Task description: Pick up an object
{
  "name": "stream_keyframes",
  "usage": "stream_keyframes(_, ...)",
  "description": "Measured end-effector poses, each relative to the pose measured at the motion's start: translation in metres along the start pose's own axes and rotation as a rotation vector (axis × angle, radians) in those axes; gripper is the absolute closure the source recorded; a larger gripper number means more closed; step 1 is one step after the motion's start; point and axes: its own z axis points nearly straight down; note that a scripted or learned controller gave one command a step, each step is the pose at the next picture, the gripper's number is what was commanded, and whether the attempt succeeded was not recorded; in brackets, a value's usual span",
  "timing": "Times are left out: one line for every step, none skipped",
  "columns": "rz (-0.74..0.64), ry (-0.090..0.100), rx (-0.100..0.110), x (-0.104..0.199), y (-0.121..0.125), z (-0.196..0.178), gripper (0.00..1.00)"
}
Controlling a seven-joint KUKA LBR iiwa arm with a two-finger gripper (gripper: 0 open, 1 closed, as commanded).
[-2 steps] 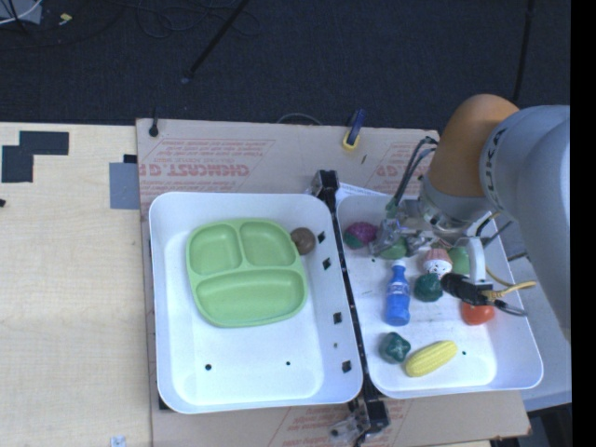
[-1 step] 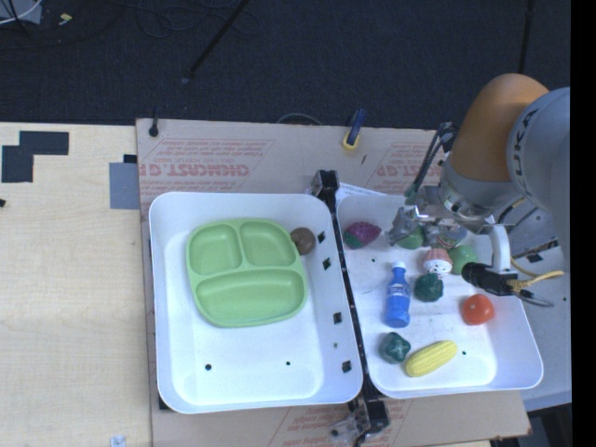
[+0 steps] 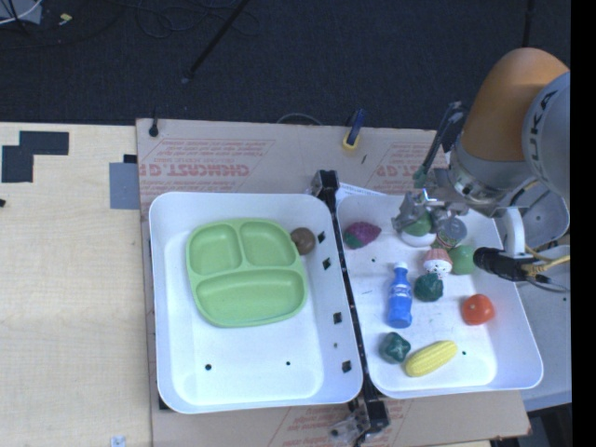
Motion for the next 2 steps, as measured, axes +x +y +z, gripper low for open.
stream_keyframes(0.000, 0.000, 0.001, -0.001, 0.001, -0.028, 1.00)
stream_keyframes(-0.003, 0.003, 0.005, 0.047, -0.009, -0.036, 1.00)
